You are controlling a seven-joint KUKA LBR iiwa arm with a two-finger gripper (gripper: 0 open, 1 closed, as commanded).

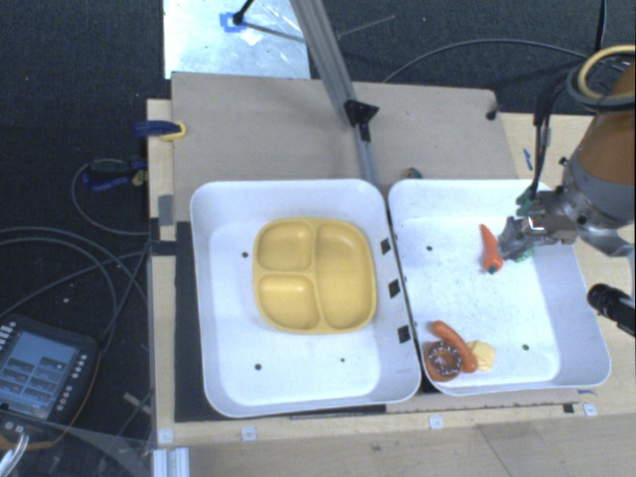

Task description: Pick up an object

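Observation:
An orange toy carrot (489,248) lies in the upper part of the right bin (467,301). My gripper (518,238) hangs just to the carrot's right, close beside it, with the arm coming in from the right edge. Whether it touches the carrot I cannot make out. At the right bin's front left corner sit a red sausage (452,343), a brown doughnut (441,362) and a small pale yellow piece (483,354), bunched together.
The left bin (227,371) holds a yellow divided plate (316,274). A slanted metal pole (328,53) with a black clamp (360,113) ends near the far edge between the bins. Cables lie on the floor at the left.

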